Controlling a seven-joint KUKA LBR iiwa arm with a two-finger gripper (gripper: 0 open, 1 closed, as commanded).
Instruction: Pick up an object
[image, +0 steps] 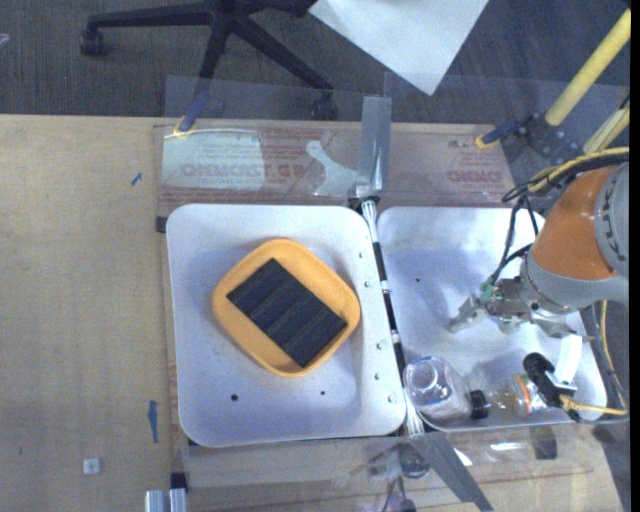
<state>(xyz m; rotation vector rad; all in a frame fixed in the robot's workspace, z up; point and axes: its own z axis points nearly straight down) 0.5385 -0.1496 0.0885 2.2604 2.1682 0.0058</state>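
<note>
I see the gripper (470, 318) in the right bin (440, 240), above the clear bottle (432, 385); jaw state I can't tell.

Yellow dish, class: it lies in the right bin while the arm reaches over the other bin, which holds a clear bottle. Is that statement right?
Not quite. The camera view shows the yellow dish in the left bin, not the right. The rest holds: the arm reaches over the other bin, where the clear bottle lies near the front edge.
</note>
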